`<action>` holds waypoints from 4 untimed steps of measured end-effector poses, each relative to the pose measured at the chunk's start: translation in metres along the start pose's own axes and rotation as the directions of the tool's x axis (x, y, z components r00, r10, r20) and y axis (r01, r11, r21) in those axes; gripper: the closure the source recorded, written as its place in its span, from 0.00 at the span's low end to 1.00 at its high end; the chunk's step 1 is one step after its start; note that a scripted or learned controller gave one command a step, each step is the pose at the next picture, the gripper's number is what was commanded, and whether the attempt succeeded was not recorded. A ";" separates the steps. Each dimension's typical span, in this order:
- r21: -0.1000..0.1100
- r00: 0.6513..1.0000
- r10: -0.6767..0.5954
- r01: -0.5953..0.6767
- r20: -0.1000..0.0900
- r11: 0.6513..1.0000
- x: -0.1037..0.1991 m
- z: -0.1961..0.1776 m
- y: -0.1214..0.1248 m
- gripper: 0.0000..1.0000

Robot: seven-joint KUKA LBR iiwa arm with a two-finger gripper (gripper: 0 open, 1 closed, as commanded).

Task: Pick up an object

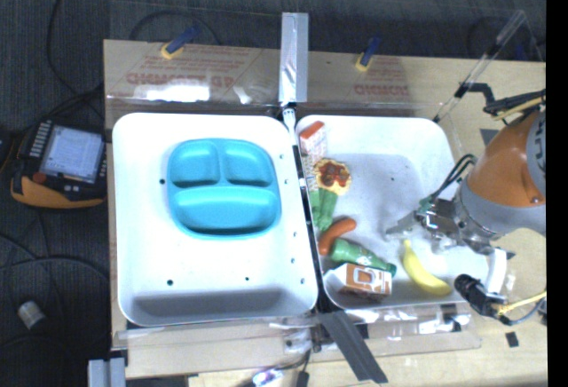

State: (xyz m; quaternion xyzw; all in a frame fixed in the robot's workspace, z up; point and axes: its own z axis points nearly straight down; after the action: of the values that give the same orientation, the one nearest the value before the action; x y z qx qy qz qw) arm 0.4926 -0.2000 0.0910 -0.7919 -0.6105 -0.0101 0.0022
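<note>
The right bin (pixel 390 154) holds several toy foods along its left and front sides. From back to front lie a small white and red carton (pixel 312 141), a pizza slice (pixel 334 173), a green piece (pixel 321 203), a red sausage (pixel 336 232), a green bottle (pixel 361 255) and an orange and white box (pixel 366 280). A yellow banana (pixel 422 271) lies near the front wall. My gripper (pixel 429 218) hangs low over the bin's right part, just behind the banana, and nothing shows in its grip.
The left bin (pixel 142 270) carries a blue sectioned plate (pixel 222 185). A metal divider post (pixel 294 57) stands behind the two bins. The arm's orange band (pixel 506 168) is over the right bin's right wall. Cables lie at the right edge.
</note>
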 end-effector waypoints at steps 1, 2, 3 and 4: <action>-0.016 0.755 0.655 -0.655 0.013 0.755 0.017 0.002 -0.009 0.00; -0.020 0.594 0.805 -0.804 0.012 0.594 0.103 0.004 -0.013 0.00; 0.000 0.802 0.597 -0.597 0.027 0.802 0.112 -0.089 -0.035 0.00; 0.003 0.802 0.597 -0.597 0.034 0.802 0.111 -0.097 -0.036 1.00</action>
State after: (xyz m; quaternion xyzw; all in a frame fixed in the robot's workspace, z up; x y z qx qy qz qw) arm 0.4848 -0.0850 0.1895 -0.9438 -0.3306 0.0074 0.0012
